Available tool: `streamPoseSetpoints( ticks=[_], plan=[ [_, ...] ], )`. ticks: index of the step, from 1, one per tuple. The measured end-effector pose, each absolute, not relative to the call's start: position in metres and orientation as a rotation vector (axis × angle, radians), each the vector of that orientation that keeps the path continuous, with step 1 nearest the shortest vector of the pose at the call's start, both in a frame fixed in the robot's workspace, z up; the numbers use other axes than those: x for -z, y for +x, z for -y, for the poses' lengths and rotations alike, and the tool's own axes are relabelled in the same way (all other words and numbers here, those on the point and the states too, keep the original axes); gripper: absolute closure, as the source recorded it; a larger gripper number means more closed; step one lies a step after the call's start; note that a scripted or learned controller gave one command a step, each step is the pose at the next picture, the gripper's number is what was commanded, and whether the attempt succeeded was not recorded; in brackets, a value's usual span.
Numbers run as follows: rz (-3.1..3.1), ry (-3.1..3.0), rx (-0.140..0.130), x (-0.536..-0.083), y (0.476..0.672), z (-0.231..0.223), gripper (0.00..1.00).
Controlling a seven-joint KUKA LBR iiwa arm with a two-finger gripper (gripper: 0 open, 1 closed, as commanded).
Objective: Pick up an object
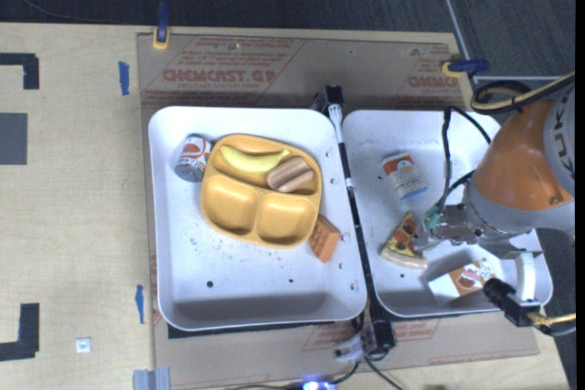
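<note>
- The pizza slice toy (403, 242) lay in the right bin (384, 137), just left of the gripper (437, 226).
- The gripper's opening could not be told; nothing showed between its parts.
- A small white carton (460, 280) lay below it, a bottle (403, 175) above.
- The left bin (174, 224) held 1 yellow divided plate (256, 210) with a banana (249, 161) and a sausage (291, 175).

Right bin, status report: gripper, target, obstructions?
Gripper low over pizza slice, grasp unconfirmed. Carton and small bottle lie apart. Nothing blocking.
</note>
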State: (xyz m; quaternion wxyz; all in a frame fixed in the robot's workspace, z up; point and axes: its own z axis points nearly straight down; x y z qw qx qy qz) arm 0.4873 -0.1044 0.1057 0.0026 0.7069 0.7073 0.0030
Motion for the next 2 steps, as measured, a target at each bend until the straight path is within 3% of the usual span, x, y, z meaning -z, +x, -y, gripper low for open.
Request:
streamPoseSetpoints(
  ticks=[1, 2],
  plan=[
    [-2.218, 2.217, -0.009, -0.106, 0.487, 0.104, 0.00],
    [-2.216, 2.215, -0.012, -0.116, 0.488, 0.104, 1.00]
  ],
)
